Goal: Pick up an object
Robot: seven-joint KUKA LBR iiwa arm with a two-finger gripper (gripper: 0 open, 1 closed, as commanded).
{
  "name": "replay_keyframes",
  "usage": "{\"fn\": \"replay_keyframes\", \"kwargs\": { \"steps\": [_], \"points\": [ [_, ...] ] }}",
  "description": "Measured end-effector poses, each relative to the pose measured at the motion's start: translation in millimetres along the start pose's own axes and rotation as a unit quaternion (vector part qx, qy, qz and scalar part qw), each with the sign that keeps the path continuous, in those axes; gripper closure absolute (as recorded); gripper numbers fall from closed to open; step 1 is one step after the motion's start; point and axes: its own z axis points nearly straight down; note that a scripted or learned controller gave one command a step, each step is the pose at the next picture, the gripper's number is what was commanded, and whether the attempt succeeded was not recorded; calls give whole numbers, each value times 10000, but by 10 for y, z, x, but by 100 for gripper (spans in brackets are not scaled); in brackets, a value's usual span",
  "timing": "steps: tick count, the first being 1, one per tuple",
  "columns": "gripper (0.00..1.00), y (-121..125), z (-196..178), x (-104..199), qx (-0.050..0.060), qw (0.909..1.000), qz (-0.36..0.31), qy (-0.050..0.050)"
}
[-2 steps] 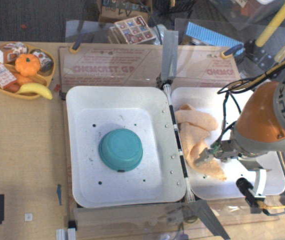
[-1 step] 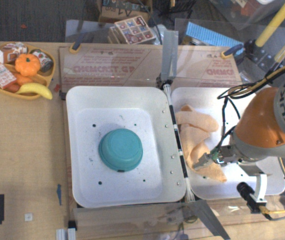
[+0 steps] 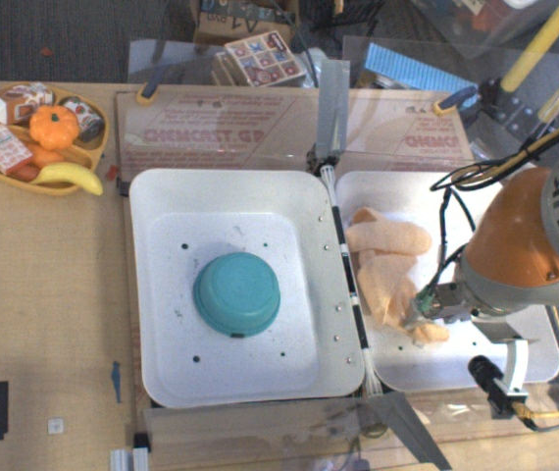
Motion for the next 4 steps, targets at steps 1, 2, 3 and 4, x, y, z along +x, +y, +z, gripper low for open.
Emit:
{"fn": "replay_keyframes", "kwargs": {
  "steps": [1,2,3,4],
  "points": [
    [0,-2,1,0,3,10000,0,0],
    [100,-14,-74,-11,19,10000,22,-1],
    [0,-14,-74,-10,20,10000,23,0],
    [100,-22,-155,-22,29,10000,46,-2]
  ]
}}
